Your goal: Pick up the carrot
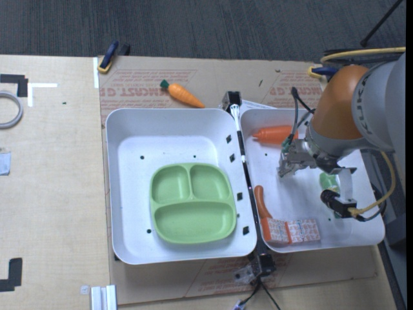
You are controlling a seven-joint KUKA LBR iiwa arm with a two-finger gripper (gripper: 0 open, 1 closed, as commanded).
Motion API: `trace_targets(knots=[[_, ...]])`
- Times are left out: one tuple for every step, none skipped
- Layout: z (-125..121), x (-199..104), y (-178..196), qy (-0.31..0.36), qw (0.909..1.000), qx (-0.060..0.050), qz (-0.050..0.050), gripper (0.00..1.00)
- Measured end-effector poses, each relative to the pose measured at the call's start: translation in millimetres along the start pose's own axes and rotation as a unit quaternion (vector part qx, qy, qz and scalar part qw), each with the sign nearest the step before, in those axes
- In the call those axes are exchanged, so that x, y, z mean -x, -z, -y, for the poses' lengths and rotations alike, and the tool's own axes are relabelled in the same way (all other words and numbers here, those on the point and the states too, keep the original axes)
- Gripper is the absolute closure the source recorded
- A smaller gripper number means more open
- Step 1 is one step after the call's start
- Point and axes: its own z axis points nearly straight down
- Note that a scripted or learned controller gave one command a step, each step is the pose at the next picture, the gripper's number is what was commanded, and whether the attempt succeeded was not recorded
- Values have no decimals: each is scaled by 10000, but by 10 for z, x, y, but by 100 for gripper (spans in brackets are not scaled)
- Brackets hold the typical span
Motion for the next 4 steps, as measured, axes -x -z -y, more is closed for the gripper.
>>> trace_targets(knots=[[506, 36, -1, -707, 9975, -1, -4, 100], [763, 19, 1, 2154, 9765, 10, 0, 100], [957, 15, 2, 2717, 9624, 13, 3, 100], [953, 494, 1815, 1936, 9811, 20, 13, 100]])
